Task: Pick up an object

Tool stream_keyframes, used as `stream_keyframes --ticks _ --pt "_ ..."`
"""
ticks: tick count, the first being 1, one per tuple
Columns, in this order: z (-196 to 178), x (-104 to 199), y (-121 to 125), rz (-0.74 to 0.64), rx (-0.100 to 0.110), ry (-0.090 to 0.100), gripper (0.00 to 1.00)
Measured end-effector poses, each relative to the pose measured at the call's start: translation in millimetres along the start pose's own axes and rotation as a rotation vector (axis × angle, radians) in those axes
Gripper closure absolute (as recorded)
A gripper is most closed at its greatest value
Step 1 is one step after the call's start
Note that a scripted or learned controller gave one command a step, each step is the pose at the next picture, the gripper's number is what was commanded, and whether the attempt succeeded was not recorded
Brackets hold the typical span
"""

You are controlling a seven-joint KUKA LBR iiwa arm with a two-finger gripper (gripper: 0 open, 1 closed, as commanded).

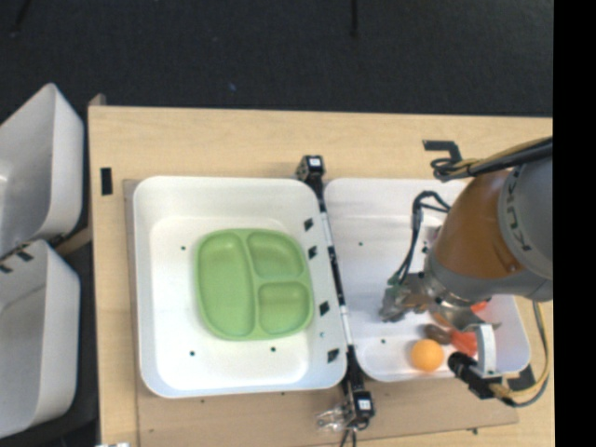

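Green and divided into three compartments, a plastic plate (pixel 253 282) lies flat in the left bin (pixel 149 277), left of centre. At lower right, an orange ball (pixel 427 355) rests in the right bin (pixel 368 217), just below the gripper (pixel 402 304), beside something red (pixel 465 340). The arm (pixel 489 226) covers the gripper, so I cannot tell its state. No writing is legible.

Robotics lab, wooden bench (pixel 214 138) on dark floor, two white bins (pixel 149 277) clamped together, cabled robot arm (pixel 494 231)
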State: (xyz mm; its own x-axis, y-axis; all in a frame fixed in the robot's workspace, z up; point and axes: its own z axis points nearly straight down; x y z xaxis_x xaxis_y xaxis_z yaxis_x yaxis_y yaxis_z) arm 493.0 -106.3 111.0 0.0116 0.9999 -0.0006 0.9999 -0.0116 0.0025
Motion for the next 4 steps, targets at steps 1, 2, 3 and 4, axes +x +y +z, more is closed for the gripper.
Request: stream_keyframes --ticks 1,2,3,4 --pt "-49 -1 12 -0.014 -0.004 -0.001 1.0" --pt "-95 1 21 -0.015 -0.004 -0.001 1.0" --pt "-140 -4 25 -0.015 -0.004 -0.001 1.0" --pt "-131 28 58 -0.016 0.0 -0.001 1.0"
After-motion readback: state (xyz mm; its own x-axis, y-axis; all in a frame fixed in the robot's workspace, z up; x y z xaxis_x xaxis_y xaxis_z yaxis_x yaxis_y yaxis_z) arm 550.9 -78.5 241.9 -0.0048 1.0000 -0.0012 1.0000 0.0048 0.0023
